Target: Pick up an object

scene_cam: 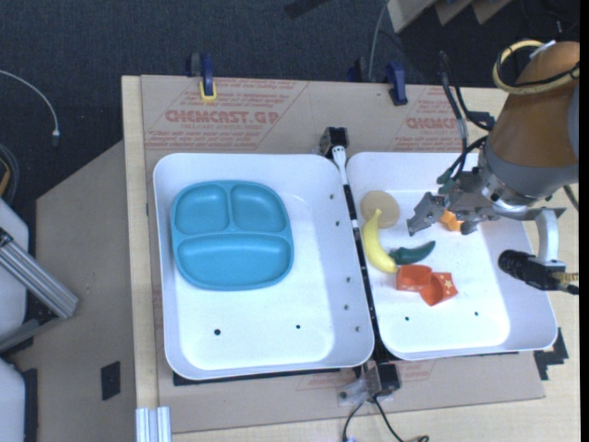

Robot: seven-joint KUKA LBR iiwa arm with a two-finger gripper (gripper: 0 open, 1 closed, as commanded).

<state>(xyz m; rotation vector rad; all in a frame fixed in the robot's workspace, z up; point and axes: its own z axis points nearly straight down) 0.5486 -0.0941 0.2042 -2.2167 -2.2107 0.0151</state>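
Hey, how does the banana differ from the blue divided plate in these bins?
The banana is yellow, slim and curved; the blue divided plate is broad and rounded, with three compartments. The banana is much smaller than the plate. The banana lies in the right bin, along its left side, among other small items; the plate sits alone in the left bin. Both lie flat, apart from the hand.

The divided plate (233,236) lies in the left bin (184,339); the banana (375,244) lies in the right bin (479,334).
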